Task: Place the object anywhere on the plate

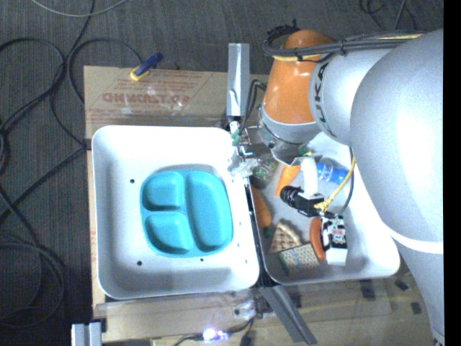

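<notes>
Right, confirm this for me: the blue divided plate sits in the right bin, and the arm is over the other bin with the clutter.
Not quite. The camera view shows the blue divided plate in the left bin, not the right one. The rest holds: the arm is over the other bin, the right bin, with the clutter.
</notes>
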Controlling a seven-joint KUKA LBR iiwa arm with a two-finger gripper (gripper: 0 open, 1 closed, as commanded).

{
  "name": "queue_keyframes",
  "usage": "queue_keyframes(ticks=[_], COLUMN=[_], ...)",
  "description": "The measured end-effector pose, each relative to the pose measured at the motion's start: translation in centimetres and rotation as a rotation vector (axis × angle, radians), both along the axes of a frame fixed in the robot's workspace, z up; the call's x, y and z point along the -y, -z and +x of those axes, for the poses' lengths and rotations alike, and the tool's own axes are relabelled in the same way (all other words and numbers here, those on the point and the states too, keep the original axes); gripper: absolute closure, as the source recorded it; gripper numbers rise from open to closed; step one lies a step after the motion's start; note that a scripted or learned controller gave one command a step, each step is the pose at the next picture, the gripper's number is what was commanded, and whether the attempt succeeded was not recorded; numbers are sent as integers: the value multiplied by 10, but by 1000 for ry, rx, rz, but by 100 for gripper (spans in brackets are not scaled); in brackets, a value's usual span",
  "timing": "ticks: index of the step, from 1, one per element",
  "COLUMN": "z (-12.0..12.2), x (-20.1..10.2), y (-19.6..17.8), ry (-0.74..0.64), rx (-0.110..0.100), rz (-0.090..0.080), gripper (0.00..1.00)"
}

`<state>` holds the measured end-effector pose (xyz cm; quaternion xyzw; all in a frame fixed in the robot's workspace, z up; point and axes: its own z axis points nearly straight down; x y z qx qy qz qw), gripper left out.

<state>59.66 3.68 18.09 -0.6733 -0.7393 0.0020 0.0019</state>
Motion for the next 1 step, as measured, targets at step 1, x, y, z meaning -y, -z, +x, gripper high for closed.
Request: queue_keyframes(ticks=[1], z=[-78], x=[9], y=[0], ry=[76], rx=[-1], rz=[-2], gripper=[100])
